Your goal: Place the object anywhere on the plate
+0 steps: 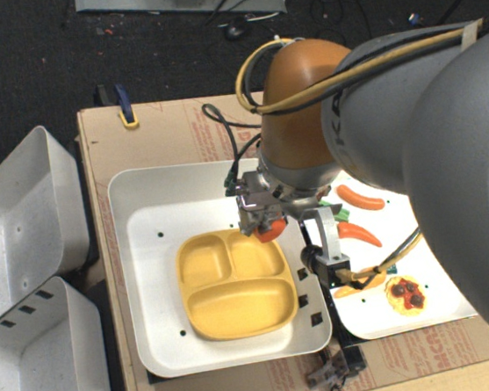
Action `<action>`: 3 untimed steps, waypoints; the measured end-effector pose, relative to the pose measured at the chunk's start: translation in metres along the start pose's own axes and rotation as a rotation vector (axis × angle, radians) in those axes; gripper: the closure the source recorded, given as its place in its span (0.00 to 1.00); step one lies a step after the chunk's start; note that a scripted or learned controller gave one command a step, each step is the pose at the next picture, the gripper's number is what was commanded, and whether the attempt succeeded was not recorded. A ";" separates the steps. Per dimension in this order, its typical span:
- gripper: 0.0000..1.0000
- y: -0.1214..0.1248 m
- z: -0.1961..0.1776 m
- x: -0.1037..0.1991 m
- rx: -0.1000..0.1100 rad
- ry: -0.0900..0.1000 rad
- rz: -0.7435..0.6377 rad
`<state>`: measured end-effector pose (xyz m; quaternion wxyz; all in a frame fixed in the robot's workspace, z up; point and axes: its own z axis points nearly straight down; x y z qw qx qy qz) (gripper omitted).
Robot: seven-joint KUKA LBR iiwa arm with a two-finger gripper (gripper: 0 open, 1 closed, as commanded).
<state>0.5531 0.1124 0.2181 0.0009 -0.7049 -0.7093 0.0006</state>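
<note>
The gripper (264, 221) hangs over the far right edge of the divided plate (236, 284), which lies in the left bin (145, 247). Right of the gripper, in the right bin (434, 300), lie a sausage (360, 196), a carrot (360, 234) and a small pizza (406, 294).

Right bin (436, 313): carrots (362, 234), sausage (360, 196), pizza slice (406, 294).

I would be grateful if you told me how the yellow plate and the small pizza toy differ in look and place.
The yellow plate is plain yellow with three compartments; the pizza toy is a flat yellow disc with dark red toppings. The plate is far larger than the pizza toy. The plate lies in the left bin; the pizza toy lies in the right bin, near its front edge. Both lie flat.
</note>
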 end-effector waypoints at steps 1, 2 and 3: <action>1.00 -0.008 -0.011 0.057 -0.002 0.001 -0.002; 1.00 0.009 -0.009 0.080 -0.003 0.000 0.002; 0.00 0.008 -0.009 0.078 -0.001 -0.001 0.003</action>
